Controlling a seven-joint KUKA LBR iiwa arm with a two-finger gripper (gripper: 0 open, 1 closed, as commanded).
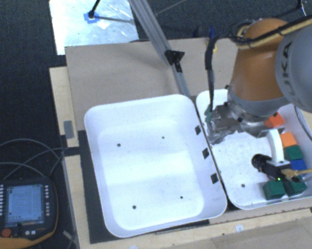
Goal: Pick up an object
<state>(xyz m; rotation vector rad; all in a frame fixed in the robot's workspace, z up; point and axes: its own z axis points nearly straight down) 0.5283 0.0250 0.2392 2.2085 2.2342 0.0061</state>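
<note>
the pick is not yet done, as far as i can judge. the two-finger gripper point(216, 125) sits low over the right shallow white plastic bin point(241, 196), close to its left edge near the far left corner, and nothing shows in its grasp. whether it is apart or together i cannot tell, as the metal there is too blurred. what is left is the whole job: reach a block, clamp on it and lift.

the candidates lie well apart from the gripper, along that bin's right edge and in its near right corner. counted:
- two orange: one small orange block point(288, 138), and one orange-red block point(276, 119) half under the wrist
- one blue block point(294, 154), perhaps two stacked
- one green block point(274, 189), with a darker piece point(294, 188) touching it

there are two bins, counting the left shallow white plastic bin point(145, 168).
</note>
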